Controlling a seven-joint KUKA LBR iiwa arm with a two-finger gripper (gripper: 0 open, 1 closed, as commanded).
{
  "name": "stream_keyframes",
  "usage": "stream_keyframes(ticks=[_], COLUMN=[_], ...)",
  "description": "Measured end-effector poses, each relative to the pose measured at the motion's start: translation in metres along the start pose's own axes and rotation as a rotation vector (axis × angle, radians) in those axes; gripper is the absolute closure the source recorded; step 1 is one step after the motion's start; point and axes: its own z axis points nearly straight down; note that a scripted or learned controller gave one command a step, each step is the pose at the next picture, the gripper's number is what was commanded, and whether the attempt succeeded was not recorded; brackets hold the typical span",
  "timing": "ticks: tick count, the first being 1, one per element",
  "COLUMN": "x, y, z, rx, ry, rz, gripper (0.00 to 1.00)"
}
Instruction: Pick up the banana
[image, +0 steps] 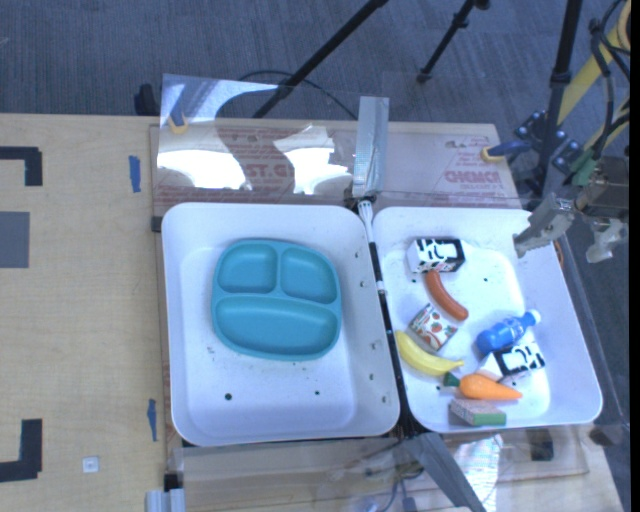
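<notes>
Left bin (190, 400): we see 1 teal divided tray (277, 298) lying flat in it, seemingly a drop spot.
Banana (425, 357): we find it in the right bin (580, 385), by its left wall, touching a small printed can (433, 325) and just beside the carrot (488, 386).
Writing: red print on the cardboard (470, 165) behind, unreadable to us.
Hand (540, 230): poised over the right bin's far right corner, well apart from the banana; we cannot tell its state.
</notes>
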Motion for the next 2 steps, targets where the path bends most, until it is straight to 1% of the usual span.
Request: stream_keyframes(ticks=[1,2], x=[0.041,0.084], y=[-0.005,-0.01], z=[0.155,0.248], rx=[0.002,0.005], ry=[0.001,0.002], rz=[0.035,-0.205], gripper=[0.0,0.0])
